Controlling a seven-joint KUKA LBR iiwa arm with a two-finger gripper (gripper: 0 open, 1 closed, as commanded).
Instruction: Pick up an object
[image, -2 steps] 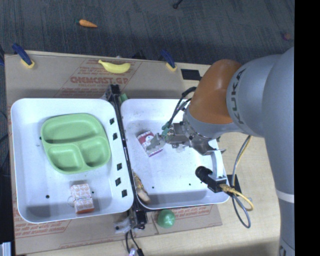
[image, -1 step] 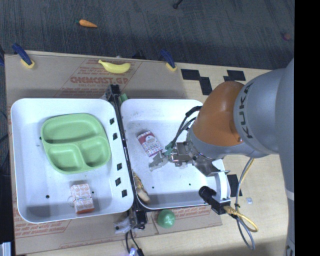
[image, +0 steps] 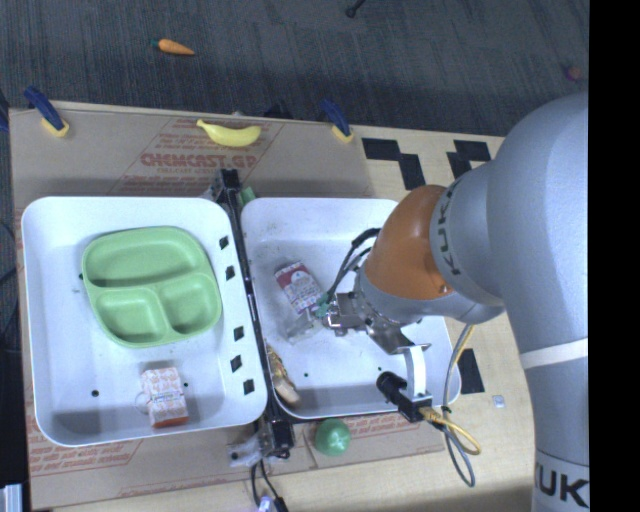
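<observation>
The gripper (image: 322, 312) reaches into the right bin (image: 330, 215), beside a red and white packet (image: 296, 285). Whether it is open or closed cannot be told. A green tray (image: 150, 285) sits in the left bin (image: 40, 300).

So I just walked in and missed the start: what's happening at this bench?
A grey arm reaches from the right into the right bin, its pincer down beside a small red-and-white can lying there. Whether it grips anything can't be told. The left bin holds a green tray and a small packet. A banana and a green ball lie outside the bins.
</observation>
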